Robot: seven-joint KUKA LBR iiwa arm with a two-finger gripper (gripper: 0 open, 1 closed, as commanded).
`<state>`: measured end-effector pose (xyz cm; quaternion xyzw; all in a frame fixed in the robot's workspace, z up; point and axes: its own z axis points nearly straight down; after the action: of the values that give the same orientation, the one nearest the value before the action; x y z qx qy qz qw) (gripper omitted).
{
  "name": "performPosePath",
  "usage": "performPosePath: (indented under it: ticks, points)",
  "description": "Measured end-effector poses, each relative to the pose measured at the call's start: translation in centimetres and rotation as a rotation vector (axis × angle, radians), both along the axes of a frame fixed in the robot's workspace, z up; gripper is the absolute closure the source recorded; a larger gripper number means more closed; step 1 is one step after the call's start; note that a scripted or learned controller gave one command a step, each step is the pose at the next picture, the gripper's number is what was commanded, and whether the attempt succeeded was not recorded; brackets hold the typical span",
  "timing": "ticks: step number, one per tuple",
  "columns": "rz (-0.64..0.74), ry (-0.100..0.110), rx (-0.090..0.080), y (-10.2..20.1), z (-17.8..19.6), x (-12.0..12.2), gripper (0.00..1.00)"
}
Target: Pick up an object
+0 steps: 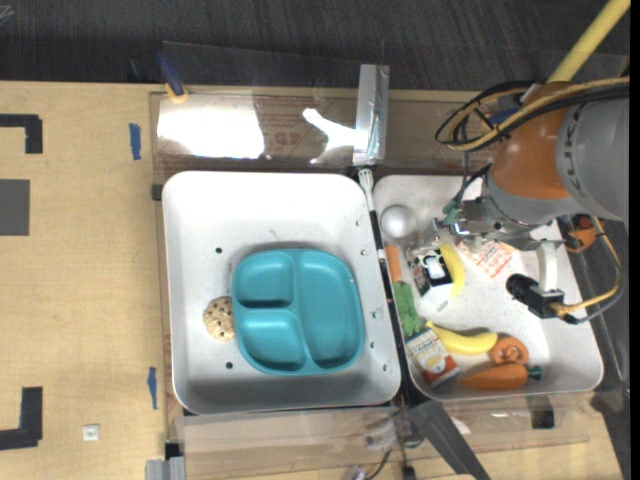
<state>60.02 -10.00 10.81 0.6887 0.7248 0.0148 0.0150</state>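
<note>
Gripper point(437, 264) reaching into the right bin point(575, 363), right of frame.
Fingers' state: cannot tell; banana point(462, 340) lying below.

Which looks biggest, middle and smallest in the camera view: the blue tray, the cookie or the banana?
1. Blue tray, by far the biggest.
2. Banana, lying in the right bin.
3. Cookie, the smallest, sitting right beside the tray's left edge.

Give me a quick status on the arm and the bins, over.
Gripper down in right bin, among the clutter; grip unconfirmed. Banana and carrot lie near the front wall. Left bin: teal tray, cookie beside it.
</note>
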Motion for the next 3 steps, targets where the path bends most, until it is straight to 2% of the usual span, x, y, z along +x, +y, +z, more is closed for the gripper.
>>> performPosePath:
  ticks: [1,3]
  points:
    - [0.055,0.017,-0.004,-2.12,0.46,7.41,0.00]
    - [0.288,0.024,-0.027,-2.18,0.15,7.26,0.00]
